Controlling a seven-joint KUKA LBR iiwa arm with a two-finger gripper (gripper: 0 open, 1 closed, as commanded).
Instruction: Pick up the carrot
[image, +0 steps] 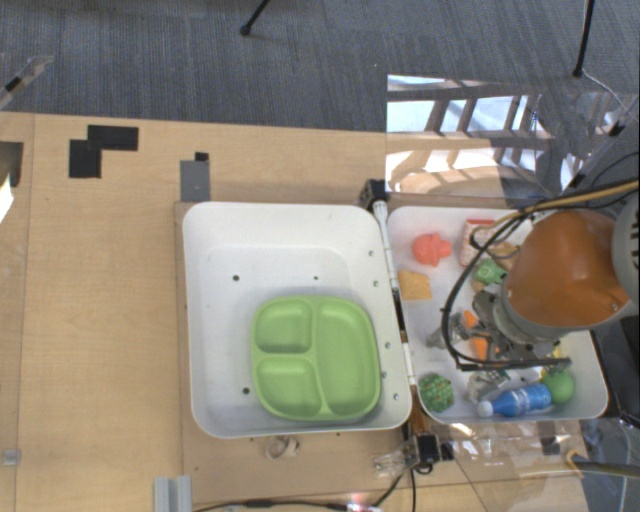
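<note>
A small orange piece that looks like the carrot (480, 348) lies in the right bin (402, 235), mostly covered by the arm's wrist. My gripper (492, 352) hangs low over the middle of that bin, directly at the orange piece. The grey wrist with its orange band (560, 270) and black cables hide the contact, so I cannot tell whether the carrot is held.
Also in the right bin are a pink-red toy (432, 249), a tan cracker-like piece (415, 286), a light green item (490, 272), a broccoli head (436, 390), a blue bottle (520, 401) and a green ball (560, 385). A green divided plate (317, 357) sits in the left bin (270, 235).
</note>
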